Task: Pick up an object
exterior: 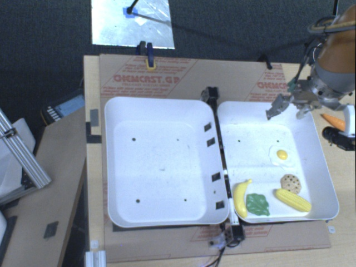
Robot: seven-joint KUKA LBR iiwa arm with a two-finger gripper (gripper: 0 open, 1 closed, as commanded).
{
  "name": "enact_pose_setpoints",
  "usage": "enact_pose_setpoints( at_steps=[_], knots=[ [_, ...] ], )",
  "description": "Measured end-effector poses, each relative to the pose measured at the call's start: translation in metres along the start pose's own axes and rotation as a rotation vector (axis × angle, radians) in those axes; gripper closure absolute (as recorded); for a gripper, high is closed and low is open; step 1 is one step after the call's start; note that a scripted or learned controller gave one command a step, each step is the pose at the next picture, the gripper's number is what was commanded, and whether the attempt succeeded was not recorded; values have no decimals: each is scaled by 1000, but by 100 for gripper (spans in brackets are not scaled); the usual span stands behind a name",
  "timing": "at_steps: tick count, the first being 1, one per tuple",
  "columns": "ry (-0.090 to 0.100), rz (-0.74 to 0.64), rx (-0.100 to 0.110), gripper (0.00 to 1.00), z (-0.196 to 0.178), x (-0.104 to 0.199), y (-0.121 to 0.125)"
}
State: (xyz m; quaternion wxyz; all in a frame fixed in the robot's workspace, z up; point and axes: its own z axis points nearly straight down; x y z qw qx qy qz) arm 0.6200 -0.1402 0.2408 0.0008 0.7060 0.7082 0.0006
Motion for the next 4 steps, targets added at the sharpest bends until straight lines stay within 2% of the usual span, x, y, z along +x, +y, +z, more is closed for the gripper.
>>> enact_pose_setpoints(
  at_steps=[1,2,3,4],
  knots=[
    [0,-6,-12,0,-122,40,-26],
    [0,-5,-9,0,-190,64,-50],
    [1,-4,-12,0,-281,84,-114],
    [-3,5,-4,0,-295,30,-68]
  ],
)
